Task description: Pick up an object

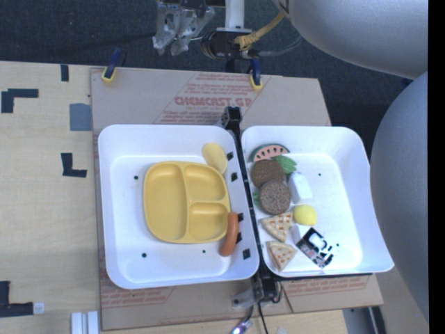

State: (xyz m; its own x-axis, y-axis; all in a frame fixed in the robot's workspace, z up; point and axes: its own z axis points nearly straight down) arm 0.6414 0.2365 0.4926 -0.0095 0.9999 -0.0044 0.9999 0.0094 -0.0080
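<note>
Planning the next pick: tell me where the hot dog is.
The hot dog lies in the left bin, against the yellow divided plate's lower right corner, beside the divider between bins.

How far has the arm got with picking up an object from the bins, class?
Done: nothing looks picked yet; the hot dog and banana lie by the yellow tray, the lemon among the right bin's food. In hand: the gripper hangs above the bench, beyond the bins. Left: reaching in, grasping, lifting.
</note>
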